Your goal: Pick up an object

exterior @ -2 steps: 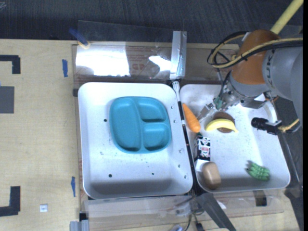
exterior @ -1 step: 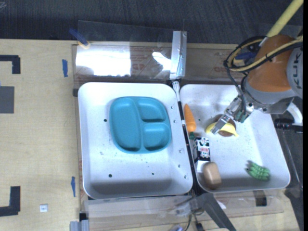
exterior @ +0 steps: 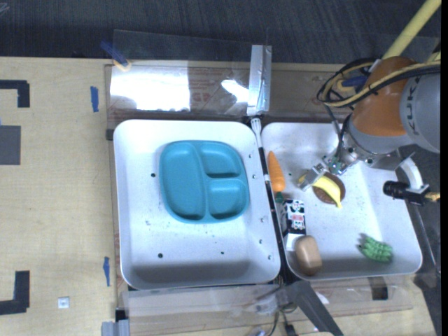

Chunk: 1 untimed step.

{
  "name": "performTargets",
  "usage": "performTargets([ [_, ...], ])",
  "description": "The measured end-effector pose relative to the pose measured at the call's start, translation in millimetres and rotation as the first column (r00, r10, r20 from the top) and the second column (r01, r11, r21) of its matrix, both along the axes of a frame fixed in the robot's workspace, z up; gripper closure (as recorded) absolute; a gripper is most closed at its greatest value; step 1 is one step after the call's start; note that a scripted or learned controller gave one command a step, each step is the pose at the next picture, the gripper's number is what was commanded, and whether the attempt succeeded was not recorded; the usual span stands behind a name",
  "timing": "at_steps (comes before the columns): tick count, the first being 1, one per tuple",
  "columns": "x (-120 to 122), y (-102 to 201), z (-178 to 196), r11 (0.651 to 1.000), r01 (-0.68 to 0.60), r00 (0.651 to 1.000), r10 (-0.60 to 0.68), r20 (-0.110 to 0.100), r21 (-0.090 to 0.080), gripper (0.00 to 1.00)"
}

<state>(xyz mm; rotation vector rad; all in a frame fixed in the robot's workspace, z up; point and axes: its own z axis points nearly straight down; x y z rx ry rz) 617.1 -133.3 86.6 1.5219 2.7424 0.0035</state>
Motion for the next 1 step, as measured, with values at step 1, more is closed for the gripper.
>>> performTargets([
  [1,0.0,-0.1,0.0,1.0,0.0,1.0,0.0,0.0,0.0,0.0],
])
